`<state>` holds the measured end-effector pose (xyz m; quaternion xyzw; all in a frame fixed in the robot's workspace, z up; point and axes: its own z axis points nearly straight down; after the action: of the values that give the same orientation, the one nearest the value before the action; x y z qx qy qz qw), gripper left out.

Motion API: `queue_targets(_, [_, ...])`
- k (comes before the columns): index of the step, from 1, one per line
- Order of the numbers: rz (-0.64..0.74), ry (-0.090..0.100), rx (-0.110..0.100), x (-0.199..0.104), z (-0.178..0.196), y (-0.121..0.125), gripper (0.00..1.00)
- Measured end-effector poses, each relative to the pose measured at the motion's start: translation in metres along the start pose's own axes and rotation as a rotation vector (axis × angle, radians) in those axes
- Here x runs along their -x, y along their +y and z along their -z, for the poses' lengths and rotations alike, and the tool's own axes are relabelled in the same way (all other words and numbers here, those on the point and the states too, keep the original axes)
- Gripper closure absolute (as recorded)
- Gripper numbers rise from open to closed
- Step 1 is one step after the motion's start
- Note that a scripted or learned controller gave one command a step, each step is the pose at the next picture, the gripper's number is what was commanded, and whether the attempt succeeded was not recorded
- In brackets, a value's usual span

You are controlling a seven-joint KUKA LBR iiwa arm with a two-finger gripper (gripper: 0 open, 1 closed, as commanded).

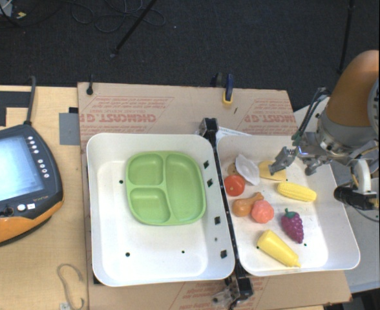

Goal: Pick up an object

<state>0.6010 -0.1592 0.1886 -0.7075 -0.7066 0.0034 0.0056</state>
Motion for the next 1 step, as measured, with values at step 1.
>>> queue_targets(1, [0.002, -0.003, 0.012, 0.0005, 0.0065, 0.0029, 0.0])
